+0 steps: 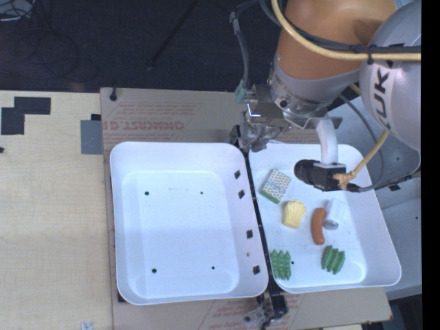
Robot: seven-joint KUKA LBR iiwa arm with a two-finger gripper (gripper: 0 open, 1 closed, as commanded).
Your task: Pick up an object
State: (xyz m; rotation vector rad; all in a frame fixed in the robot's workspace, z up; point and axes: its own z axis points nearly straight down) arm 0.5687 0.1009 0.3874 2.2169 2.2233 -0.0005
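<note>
Left bin [130, 184]: one, white. I count 0 objects in it, just small dark dots on the floor.
Divider: the two bins touch along the middle edge, with a row of small black clips down the seam.
Right bin [375, 253]: one, white. I count 6 pick candidates in it.
Checkered block [276, 185]: 1, green-white, upper left of the right bin, tilted.
Yellow piece [294, 214]: 1, ridged, just below the block.
Green ridged pieces: 2, one at the bin's lower left [280, 264], one further right [333, 259], well apart from each other.
Sausage [317, 225]: 1, orange-red, lying roughly lengthwise, between the yellow piece and the clear item.
Clear/white item [335, 214]: 1, touching or just beside the sausage; I can't tell what it is.
Gripper [258, 130]: 1, at the far rim above the seam between the bins, clear of all objects. Open or closed, I can't tell.
Arm: 1, reaching in from the right, orange band over the right bin.
</note>
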